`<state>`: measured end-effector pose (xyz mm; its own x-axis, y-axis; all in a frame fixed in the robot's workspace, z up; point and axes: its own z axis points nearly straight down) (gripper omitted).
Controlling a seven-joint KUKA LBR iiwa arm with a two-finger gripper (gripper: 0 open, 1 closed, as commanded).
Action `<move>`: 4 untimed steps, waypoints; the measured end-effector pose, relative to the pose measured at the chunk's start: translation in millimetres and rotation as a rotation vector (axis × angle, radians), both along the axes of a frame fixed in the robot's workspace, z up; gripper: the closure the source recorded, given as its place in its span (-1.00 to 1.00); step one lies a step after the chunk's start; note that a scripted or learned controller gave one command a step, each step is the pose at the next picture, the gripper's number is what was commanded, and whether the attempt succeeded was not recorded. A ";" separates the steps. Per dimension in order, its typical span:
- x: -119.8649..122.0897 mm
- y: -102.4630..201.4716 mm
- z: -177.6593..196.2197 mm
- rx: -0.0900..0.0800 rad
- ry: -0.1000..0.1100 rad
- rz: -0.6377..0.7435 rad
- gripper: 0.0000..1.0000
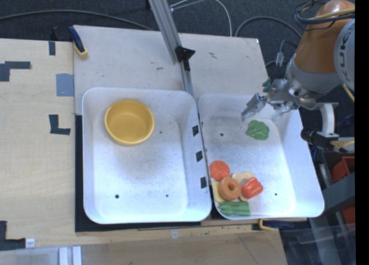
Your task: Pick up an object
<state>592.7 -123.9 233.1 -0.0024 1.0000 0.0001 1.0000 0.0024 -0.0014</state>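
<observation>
My gripper (266, 109) hangs over the far part of the right bin (300, 197), its two fingers spread open with nothing between them. Just below it a green leafy toy (258, 129) lies on the bin floor, apart from the fingers. At the near edge of the same bin sits a cluster of toy foods: a red tomato (219, 170), an orange ring (230, 188), a red pepper (252, 187) and a green piece (235, 208).
A yellow bowl (129, 120) rests in the far left corner of the left bin (138, 200). A slanted metal pole (164, 18) rises from the bench behind the bins. Cables run along the back.
</observation>
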 end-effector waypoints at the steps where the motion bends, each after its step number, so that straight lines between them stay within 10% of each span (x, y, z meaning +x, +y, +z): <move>1: 0.0 0.0 0.1 0.000 0.000 0.000 -1.00; 4: -2.8 -3.4 -144.7 -0.002 -0.001 -0.001 -1.00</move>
